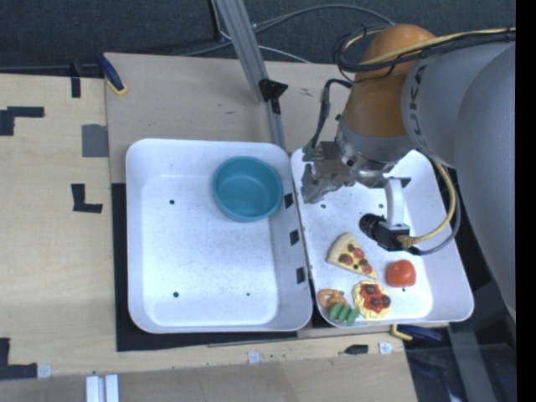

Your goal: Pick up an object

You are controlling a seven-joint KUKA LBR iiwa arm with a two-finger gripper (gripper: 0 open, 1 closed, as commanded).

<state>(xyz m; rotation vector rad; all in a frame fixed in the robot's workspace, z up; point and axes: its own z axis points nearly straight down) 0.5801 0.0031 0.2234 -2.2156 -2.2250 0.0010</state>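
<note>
A blue bowl (247, 188) sits in the left bin (167, 258), near its back right corner. In the right bin (444, 291) lie a pizza slice (350, 255), a red tomato (401, 273), a small round pizza (372, 299), a pretzel (330, 296) and a green piece (341, 312). My gripper (313, 182) hangs over the right bin's back left part, above and left of the pizza slice, beside the wall between the bins. Nothing shows between its fingers.
A grey metal pole (247, 48) slants from the top down to the bins' shared back edge. Cables (435, 224) loop off the wrist over the right bin. Black tape marks (84, 198) dot the bench to the left.
</note>
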